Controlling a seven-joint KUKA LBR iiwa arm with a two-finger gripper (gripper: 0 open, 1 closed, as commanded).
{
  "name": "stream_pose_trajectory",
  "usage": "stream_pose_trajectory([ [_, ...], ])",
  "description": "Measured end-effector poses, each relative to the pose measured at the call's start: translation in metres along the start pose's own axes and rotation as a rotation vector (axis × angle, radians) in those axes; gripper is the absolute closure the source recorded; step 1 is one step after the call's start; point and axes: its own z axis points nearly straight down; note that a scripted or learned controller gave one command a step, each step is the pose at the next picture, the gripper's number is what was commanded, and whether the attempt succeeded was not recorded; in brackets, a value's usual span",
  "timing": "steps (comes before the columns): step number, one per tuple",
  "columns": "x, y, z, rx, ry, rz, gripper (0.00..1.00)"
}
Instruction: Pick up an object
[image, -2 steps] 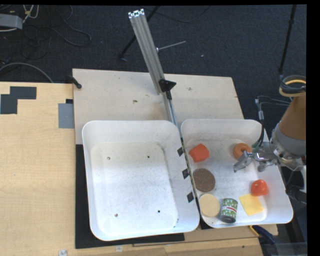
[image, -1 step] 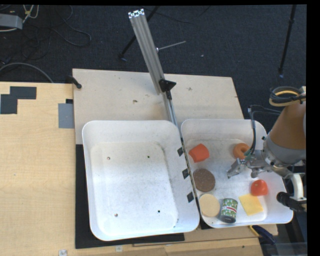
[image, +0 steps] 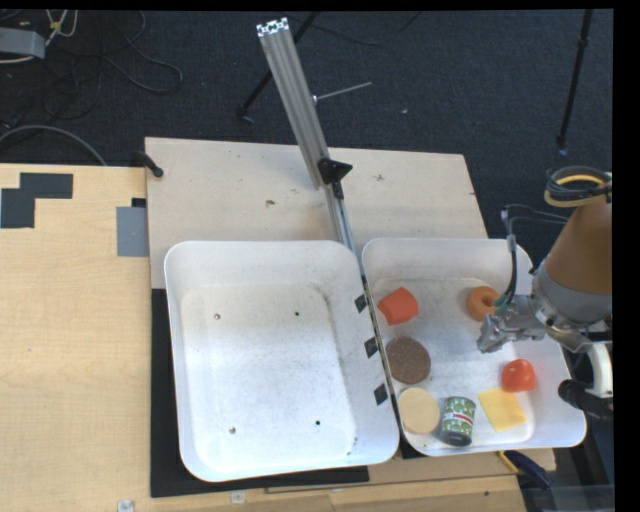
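The right bin (image: 440, 255) holds several small objects. A red-orange block (image: 398, 305) lies near its left wall, and an orange ring (image: 480, 300) lies further right. Below them are a brown disc (image: 408, 360), a tan disc (image: 419, 410), a green can (image: 458, 420) on its side, a yellow block (image: 502, 408) and a red ball (image: 518, 375). My gripper (image: 496, 334) hangs low in this bin, just below the orange ring and up-left of the red ball. The arm (image: 582, 255) reaches in from the right edge.
The left bin (image: 260, 360) sits beside the right one, their walls joined by black clips (image: 370, 346). A slanted aluminium bar (image: 300, 110) runs from the top down to the gap between the bins. Light wooden boards surround the bins.
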Motion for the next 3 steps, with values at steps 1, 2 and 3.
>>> stream_pose_trajectory([
  [1, -0.003, 0.001, -0.063, -0.007, -0.002, -0.01, 1.0],
  [2, -0.01, 0.005, -0.125, -0.009, -0.003, -0.008, 1.0],
  [3, -0.01, 0.005, -0.134, -0.004, -0.001, -0.01, 1.0],
])
